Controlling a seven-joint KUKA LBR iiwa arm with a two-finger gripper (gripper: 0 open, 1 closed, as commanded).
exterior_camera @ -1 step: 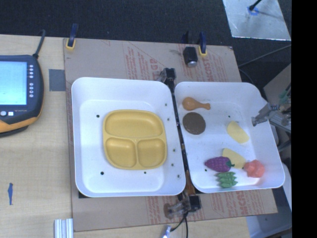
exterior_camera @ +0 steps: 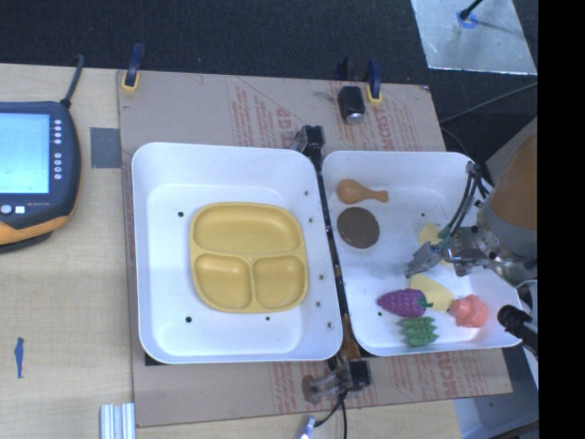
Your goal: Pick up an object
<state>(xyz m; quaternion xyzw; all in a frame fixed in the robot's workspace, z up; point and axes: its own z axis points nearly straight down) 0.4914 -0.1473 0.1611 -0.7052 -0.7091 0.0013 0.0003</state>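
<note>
Camera view: pincer (exterior_camera: 426, 262) near right bin (exterior_camera: 402, 167) edge

A wooden bench (exterior_camera: 64, 309) bears a cardboard sheet (exterior_camera: 228, 108), two white bins (exterior_camera: 155, 245) and a pendant (exterior_camera: 32, 172)

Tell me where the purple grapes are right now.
The purple grapes lie in the right bin, near its front edge, just above the green vegetable and left of the pink toy.
</note>
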